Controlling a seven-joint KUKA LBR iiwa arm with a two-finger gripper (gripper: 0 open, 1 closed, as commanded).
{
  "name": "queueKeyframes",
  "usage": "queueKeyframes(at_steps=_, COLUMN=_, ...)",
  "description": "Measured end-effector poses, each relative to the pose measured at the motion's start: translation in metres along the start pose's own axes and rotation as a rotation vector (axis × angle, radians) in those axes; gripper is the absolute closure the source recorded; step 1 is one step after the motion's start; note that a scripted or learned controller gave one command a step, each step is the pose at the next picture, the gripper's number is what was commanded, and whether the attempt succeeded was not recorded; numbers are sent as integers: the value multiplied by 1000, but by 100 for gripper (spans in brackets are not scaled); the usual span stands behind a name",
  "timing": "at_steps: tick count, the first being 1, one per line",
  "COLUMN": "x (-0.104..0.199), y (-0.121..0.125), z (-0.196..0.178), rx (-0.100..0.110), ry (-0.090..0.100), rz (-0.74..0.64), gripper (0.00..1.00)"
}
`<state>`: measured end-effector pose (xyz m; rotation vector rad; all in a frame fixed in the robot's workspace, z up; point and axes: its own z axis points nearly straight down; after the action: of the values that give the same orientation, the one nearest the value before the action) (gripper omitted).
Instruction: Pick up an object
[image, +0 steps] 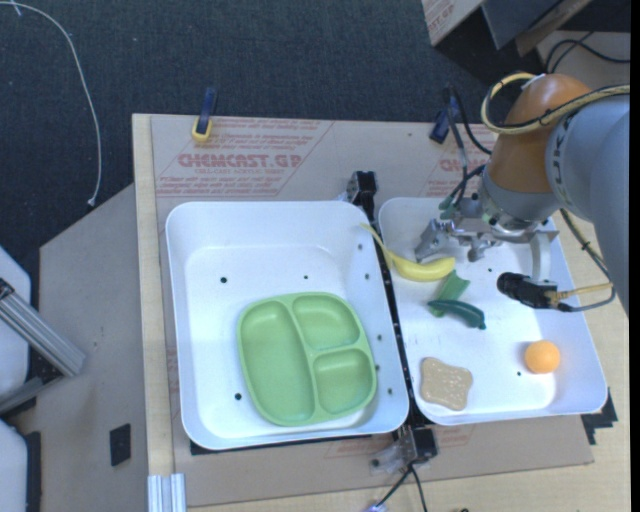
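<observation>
Down front a tan cracker (445, 384), then orange ball (541, 357), green pepper (458, 303) and banana (418, 266) in right bin (575, 395), gripper (447, 237) just above banana, grip unreadable.

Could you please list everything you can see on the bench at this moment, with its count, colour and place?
Bin: 1, white, left side of the bench.
Divided plate: 1, light green, three compartments, in the left bin.
Bin: 1, white, right side of the bench.
Banana: 1, yellow, far left part of the right bin, just below the gripper.
Green object: 1, dark green, elongated, middle of the right bin; its kind is unclear.
Orange ball: 1, orange, right part of the right bin.
Tan piece: 1, beige, flat, near left corner of the right bin.
Clamps: 2, blue, far edge of the board.
Arm: 1, grey with orange band, reaching in from the right.
Gripper: 1, metal, above the banana.
</observation>
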<state>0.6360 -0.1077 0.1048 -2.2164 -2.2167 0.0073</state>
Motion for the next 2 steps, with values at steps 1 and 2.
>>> queueKeyframes(at_steps=1, x=0, y=0, z=22, rx=-3, ry=-1, rz=1, gripper=0)
queueKeyframes(at_steps=2, x=0, y=1, z=9, rx=-8, ry=-1, rz=1, gripper=100)
